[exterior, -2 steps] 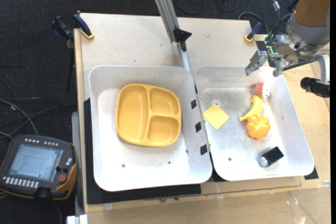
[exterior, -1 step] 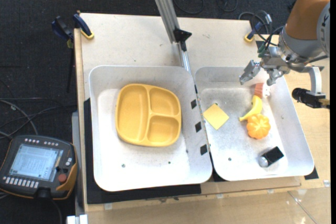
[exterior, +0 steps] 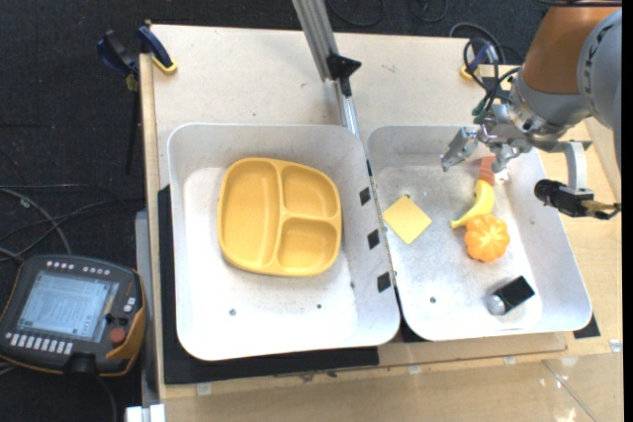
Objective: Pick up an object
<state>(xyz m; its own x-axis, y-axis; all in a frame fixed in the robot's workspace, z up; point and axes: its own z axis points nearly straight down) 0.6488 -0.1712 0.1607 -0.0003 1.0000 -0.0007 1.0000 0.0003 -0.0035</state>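
Note:
My gripper [exterior: 478, 156] hangs over the back of the right bin [exterior: 554, 257], just beyond the top end of a yellow banana [exterior: 481, 205]. Its fingers stand apart, and a small reddish bit shows between them; I cannot tell what it is. A ribbed orange fruit [exterior: 486, 238] touches the banana's lower end. A flat yellow square [exterior: 406, 218] lies near the bin's left wall. A black and silver object [exterior: 509, 295] rests near the front right corner. In the left bin [exterior: 188, 252] sits a yellow divided plate [exterior: 280, 215].
A slanted metal pole [exterior: 309, 0] comes down to the gap between the bins at the back. Clamps sit at the bench's back corners [exterior: 148, 46] [exterior: 479, 60]. A teach pendant [exterior: 69, 313] lies off the bench at front left.

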